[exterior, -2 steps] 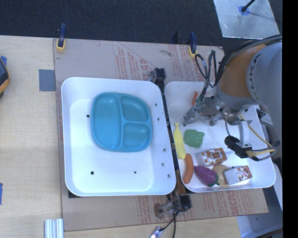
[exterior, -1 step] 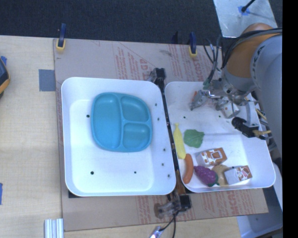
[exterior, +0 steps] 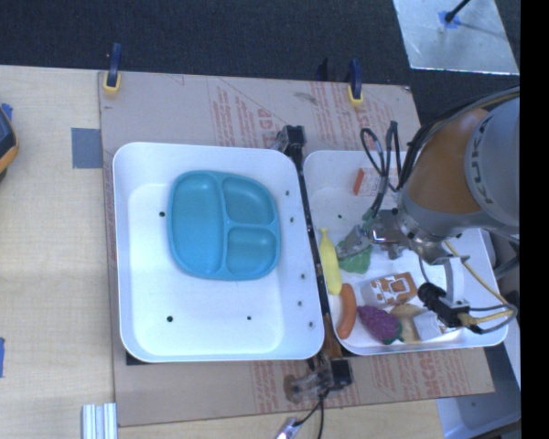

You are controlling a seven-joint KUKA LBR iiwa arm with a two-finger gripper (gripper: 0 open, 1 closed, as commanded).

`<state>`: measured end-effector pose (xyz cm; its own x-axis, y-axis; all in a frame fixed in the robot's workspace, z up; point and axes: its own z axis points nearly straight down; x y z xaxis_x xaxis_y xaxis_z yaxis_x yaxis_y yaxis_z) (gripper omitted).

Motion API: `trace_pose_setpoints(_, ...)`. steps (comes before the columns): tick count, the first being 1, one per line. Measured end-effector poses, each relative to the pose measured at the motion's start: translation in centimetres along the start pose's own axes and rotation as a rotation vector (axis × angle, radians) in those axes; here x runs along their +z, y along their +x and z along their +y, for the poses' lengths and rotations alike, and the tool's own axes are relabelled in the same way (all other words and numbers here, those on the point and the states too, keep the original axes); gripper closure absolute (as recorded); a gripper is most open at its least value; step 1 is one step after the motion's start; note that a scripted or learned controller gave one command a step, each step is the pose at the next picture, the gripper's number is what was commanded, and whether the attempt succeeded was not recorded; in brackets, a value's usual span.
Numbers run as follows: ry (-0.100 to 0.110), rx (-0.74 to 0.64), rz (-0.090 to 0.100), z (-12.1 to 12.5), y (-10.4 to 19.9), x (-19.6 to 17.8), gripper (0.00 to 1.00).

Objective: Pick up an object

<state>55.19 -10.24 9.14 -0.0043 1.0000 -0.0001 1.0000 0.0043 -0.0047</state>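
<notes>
— Clutter crowds the right bin [exterior: 348,167]: yellow piece [exterior: 328,262], green piece [exterior: 355,262], orange sausage [exterior: 347,309], purple piece [exterior: 379,323], printed card [exterior: 391,289].

— And the claw [exterior: 366,236]?

— It sits low over the bin, green piece just beneath it, yellow piece beside. Whether it is released or clenched cannot be told.

— Risk?

— Pieces lie touching; a descent could likely nudge neighbours or pinch two together, and the grasp may slip.

The grey arm [exterior: 494,167] bears partial dark lettering, "KU". Red print on the cardboard sheet [exterior: 247,108] is illegible.
</notes>
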Motion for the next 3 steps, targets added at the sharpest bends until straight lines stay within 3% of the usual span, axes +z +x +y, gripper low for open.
trace_pose_setpoints(1, -0.003, 0.001, 0.0, 6.3, -3.0, -0.1, 0.0)
trace_pose_setpoints(2, 0.0, 0.0, 0.0, 0.0, -1.6, 0.0, 0.0)
trace_pose_setpoints(3, -0.003, 0.002, 0.0, 3.2, -7.3, -0.8, 0.0)
